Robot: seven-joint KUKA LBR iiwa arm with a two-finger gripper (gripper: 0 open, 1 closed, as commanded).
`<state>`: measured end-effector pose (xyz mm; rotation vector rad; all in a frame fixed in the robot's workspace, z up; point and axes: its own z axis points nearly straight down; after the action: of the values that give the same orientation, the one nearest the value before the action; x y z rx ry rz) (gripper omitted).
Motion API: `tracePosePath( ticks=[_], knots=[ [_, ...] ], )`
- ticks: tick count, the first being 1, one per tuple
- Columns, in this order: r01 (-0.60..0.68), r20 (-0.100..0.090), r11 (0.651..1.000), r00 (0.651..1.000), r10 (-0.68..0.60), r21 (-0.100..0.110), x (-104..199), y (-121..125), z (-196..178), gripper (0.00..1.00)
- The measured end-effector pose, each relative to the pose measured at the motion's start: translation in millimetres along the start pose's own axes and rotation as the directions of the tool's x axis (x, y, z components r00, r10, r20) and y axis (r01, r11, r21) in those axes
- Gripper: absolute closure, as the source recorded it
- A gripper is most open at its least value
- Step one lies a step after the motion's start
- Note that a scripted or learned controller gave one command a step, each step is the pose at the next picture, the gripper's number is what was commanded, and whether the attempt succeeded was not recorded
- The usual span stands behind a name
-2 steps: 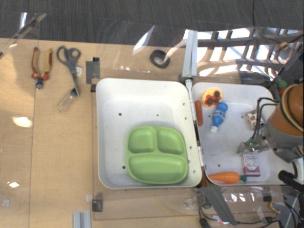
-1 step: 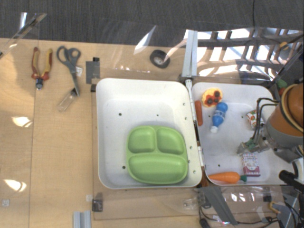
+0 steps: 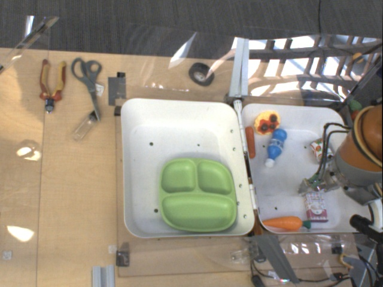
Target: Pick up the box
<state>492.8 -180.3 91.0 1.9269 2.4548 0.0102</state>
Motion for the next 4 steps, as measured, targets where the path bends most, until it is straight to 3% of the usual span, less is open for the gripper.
tracePosePath(
  ticks=[4],
  knots=[
    [0.095,-0.002,0.996,0.996,-0.095,0.000,0.1,0.3,0.1,0.00]
  ],
)
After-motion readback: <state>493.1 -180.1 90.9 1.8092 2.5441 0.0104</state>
